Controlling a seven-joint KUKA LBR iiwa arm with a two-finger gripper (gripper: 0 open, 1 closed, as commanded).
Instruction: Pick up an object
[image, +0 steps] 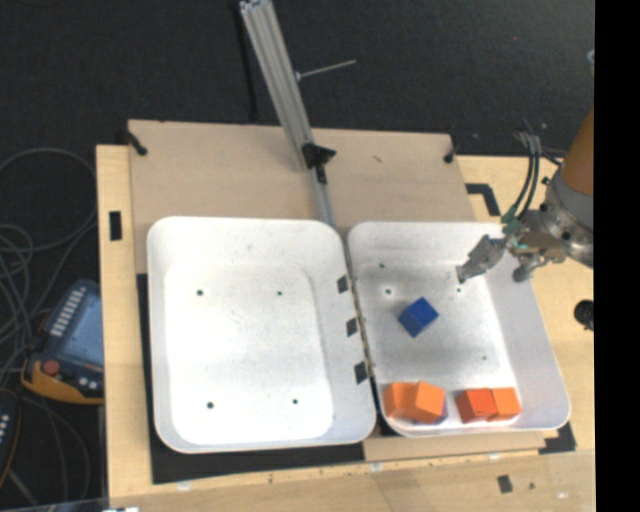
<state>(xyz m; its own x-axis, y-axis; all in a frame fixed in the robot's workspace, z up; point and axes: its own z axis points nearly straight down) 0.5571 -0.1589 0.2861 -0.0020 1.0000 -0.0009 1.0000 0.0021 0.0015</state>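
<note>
Blue cube (419, 316) lies loose near middle of right bin (520, 330), turned corner-on to bin walls. Two orange blocks rest along bin's near wall: one (415, 400) at left corner, other (488, 404) just beside it, small gap between.

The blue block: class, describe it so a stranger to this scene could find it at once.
Start at the right-hand white bin of the two on the bench. Near its middle lies the blue block, alone on bare floor. Its neighbours, the orange blocks along the bin's near edge, differ in colour, and the gripper hangs above and right of it.
</note>
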